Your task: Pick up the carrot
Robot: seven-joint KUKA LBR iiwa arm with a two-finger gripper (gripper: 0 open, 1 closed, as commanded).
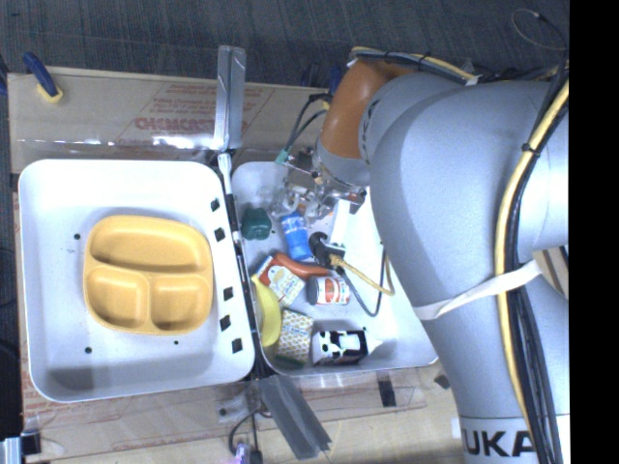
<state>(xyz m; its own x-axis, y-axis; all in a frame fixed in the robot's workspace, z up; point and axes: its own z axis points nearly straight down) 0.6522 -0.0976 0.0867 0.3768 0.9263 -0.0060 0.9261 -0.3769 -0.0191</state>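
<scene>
The carrot [295,266], a slim orange-red tapered piece, was seen lying among clutter in the right-hand shallow white bin [411,354], about midway along that bin and close to the divider shared with the left bin. It was not lifted; it rested flat, with a small packet [282,283] pressed against its lower side.

The grey arm's gripper [311,193] was positioned over the far end of the right bin, beyond the carrot and apart from it. Whether the jaws were wide or narrow could not be told, since the metal parts there were tangled with cables and blurred. Nothing was seen held between them. By that reading, the task was judged hardly begun: the approach to the carrot, the grasp and the lift all remained.

Several things crowded the carrot. A blue bottle-like object [296,237] stood just beyond it, a dark green round piece [255,223] lay further beyond toward the divider, a small red-and-white can [331,291] lay just beside its thicker end, and a yellow banana-shaped toy [267,312] and a black-and-white cow-patterned block [338,344] lay nearer the camera. The left white bin [44,356] carried a yellow compartment tray [147,273].
</scene>
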